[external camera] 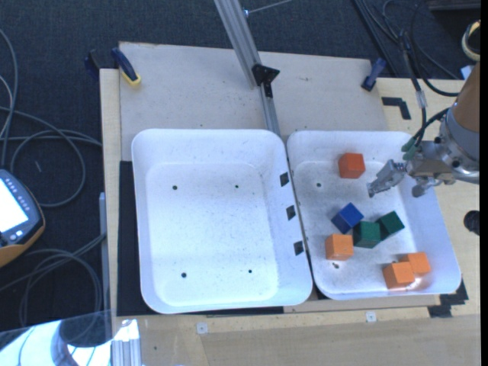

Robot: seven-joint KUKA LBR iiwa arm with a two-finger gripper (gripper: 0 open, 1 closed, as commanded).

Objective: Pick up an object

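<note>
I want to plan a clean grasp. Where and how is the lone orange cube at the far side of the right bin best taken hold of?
Probably come straight down from above and close on two opposite side faces of the lone orange cube. It sits flat in the right white bin, apart from the other blocks, so bare floor lies around it for the hand.

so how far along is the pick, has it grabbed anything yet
Nothing looks picked yet. The gripper hangs over the right bin with no object seen between its fingers, near the lone orange cube. The blue cube, two green cubes and the other orange cubes all lie in the bin. Descent, grasp and lift remain.
</note>
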